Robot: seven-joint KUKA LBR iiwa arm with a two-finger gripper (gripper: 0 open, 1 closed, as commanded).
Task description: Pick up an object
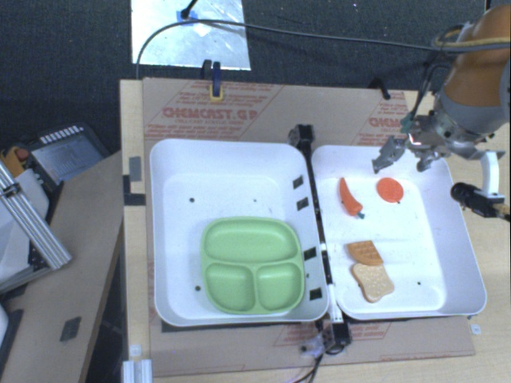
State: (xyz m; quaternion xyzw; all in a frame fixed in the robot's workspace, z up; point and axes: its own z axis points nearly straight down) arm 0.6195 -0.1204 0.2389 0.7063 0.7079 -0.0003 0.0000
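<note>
Nearest the camera, a slice of bread [373, 282] lies at the near end of the right bin [455, 254], touching a brown cracker [365, 252] at its 11 o'clock. Farther up sit an orange carrot [348, 196] and, at its 3 o'clock, a round red-orange slice [390, 189]. Over that bin's far edge hangs the tool [407, 156], fingers spread and gripping nothing; the round slice lies just below it at about 7 o'clock, apart from both fingertips. A green divided plate [251, 264] rests in the left bin [172, 214] on the surface [239, 102].
</note>
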